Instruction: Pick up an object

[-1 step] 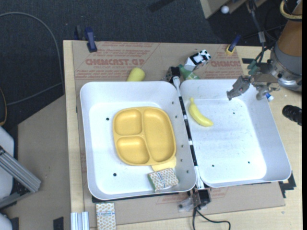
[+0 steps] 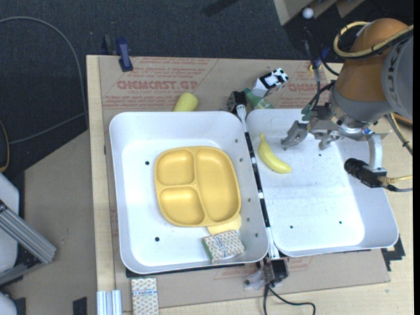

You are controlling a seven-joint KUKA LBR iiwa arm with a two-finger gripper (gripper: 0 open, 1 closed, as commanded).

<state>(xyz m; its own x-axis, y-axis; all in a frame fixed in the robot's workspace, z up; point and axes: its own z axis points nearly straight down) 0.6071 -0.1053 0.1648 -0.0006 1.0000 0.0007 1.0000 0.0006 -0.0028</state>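
Observation:
A yellow banana [image 2: 272,157] lies in the right bin [image 2: 328,228], close to its back left corner. My gripper [image 2: 306,141] hangs over the back of that bin, just right of the banana, open and with nothing between its fingers. In the left bin [image 2: 131,176] sit a yellow divided plate [image 2: 196,185] and, at the front edge, a small patterned packet [image 2: 223,246] overlapping a flat yellow piece.
A yellow lump [image 2: 186,102] and a black-and-white object [image 2: 272,81] lie on the cardboard behind the bins. A blue clamp [image 2: 123,53] grips the board's back left. Another packet [image 2: 144,294] lies in front of the left bin. A black cable fitting [image 2: 360,170] hangs over the right bin.

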